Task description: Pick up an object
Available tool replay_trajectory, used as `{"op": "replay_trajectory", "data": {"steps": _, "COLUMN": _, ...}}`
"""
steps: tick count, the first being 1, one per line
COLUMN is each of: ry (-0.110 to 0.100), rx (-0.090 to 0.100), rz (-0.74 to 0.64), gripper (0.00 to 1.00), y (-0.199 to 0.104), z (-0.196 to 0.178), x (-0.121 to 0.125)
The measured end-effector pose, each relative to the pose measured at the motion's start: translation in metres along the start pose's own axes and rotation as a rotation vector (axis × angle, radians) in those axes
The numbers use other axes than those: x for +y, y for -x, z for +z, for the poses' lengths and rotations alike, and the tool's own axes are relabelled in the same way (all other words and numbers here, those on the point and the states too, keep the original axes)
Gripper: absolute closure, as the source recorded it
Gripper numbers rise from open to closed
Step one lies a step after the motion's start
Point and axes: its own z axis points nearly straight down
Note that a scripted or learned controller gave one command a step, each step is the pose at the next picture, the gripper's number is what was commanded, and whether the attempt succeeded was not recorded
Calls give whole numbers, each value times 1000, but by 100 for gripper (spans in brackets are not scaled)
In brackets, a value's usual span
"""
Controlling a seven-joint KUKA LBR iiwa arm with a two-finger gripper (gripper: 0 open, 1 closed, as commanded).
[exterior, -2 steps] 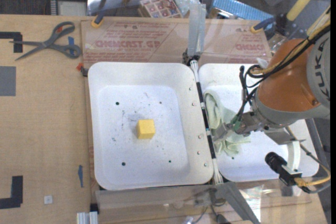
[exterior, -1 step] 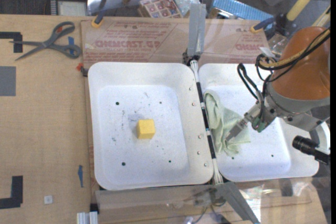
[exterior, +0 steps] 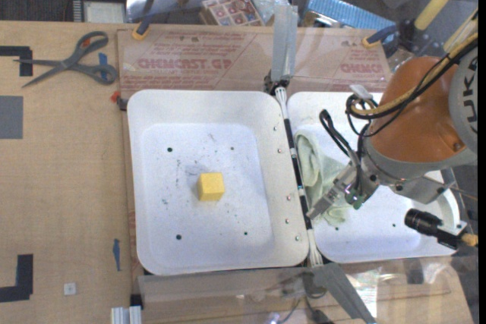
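Observation:
A small yellow block lies near the middle of the left bin. In the right bin, a pale green, soft-looking object lies against the left wall. My gripper reaches down and left from the orange-banded wrist and sits low over the lower end of the pale green object, close to the divider between the bins. The wrist hides part of that object.
Scissors lie on the bench at the upper left. A cardboard sheet sits behind the bins. A black cable loops off the wrist over the right bin. Boxes and clutter line the far edge.

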Motion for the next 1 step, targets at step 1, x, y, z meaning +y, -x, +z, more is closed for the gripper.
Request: {"op": "replay_trajectory", "data": {"steps": 1, "ry": 3, "rx": -5, "rz": 151, "gripper": 0, "y": 32, "z": 0, "x": 52}}
